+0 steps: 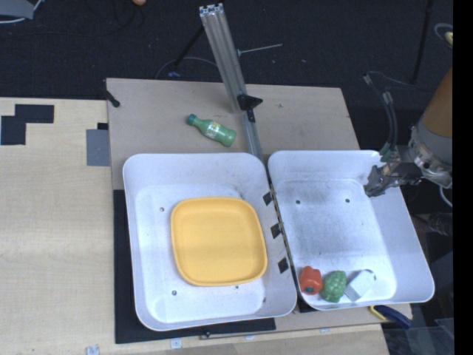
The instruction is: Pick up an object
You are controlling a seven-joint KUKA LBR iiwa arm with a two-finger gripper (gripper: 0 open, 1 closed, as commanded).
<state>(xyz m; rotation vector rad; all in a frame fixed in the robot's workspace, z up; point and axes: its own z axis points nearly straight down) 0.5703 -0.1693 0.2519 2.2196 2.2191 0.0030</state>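
Observation:
A red pepper-like toy [310, 279], a green knobbly toy [334, 285] and a small white-grey block [360, 285] lie together at the near edge of the right bin [332, 213]. A yellow plate [219, 240] lies flat in the left bin [148, 198]. My gripper [375, 181] hangs at the right bin's far right rim, well away from the three toys, and nothing shows between its dark fingers.
A green bottle [212, 129] lies on its side on the bench behind the left bin. A slanted aluminium rail [229, 58] rises behind the bins. Cables hang at the right by the arm.

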